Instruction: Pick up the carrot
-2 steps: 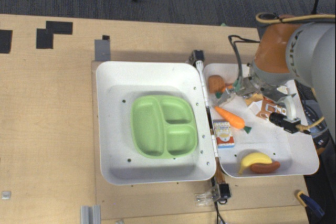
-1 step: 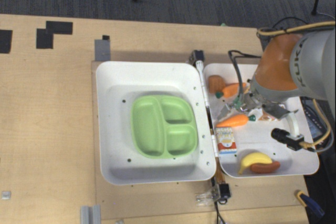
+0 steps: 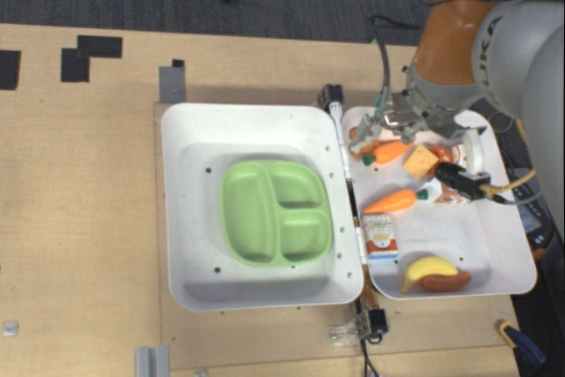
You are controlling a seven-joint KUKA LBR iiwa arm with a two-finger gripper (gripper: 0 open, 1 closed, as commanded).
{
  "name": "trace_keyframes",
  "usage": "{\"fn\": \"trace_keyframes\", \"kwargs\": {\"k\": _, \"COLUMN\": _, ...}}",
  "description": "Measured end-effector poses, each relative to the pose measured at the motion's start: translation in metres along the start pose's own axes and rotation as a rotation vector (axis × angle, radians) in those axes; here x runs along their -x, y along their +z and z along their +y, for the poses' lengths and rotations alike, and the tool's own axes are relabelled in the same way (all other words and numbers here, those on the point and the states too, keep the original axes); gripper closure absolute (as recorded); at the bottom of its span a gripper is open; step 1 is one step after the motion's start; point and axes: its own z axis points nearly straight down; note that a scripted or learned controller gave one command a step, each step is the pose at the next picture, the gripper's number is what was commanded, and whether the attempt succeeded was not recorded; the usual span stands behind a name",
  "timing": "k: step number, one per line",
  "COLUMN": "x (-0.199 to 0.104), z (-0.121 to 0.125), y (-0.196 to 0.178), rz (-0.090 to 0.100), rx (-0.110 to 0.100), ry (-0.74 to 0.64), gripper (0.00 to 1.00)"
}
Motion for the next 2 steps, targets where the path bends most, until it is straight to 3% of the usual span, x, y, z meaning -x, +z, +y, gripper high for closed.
{"fn": "trace_keyframes", "kwargs": {"k": 1, "x": 0.007, "z": -0.105, "y": 0.001, "rz": 0.000, "rx": -0.004, "ry": 0.180, "gripper": 0.00}}
{"fn": "trace_keyframes", "kwargs": {"k": 2, "x": 0.004, "z": -0.055, "y": 0.001, "rz": 0.000, "rx": -0.003, "ry": 0.154, "gripper": 0.00}}
